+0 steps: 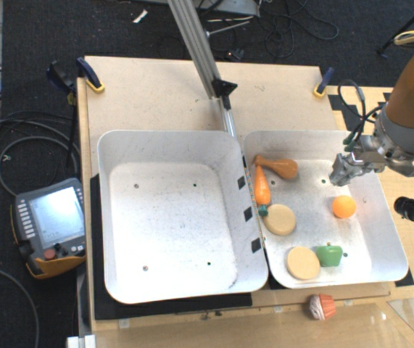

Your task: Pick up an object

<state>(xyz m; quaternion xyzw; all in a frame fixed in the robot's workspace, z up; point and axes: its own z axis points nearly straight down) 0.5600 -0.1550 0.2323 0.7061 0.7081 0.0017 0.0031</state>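
One small pink-and-orange piece (pixel 321 307) nearest of all, lying on the bench (pixel 163 85) just outside the right bin (pixel 381 263), close to its near rim. Inside that bin, at the near end, a tan disc (pixel 303 262) touching a green pepper-like toy (pixel 329 254) on its right. Farther in, a second tan disc (pixel 280 220) by the left wall, and an orange ball (pixel 344 206) to the right, round, with no long axis. Open white floor between those two. Next, a carrot (pixel 262 187) along the left wall, long axis running near to far, green tip at the near end beside the second disc. Beyond it, a brown drumstick shape (pixel 278 167), lying left to right, thick end to the right. Gripper (pixel 342 171) hanging just beyond the ball, right of the drumstick shape, over bare floor; open or clenched, cannot tell, and nothing seen in its grasp. Left bin (pixel 119 151) alongside, sharing the middle edge.
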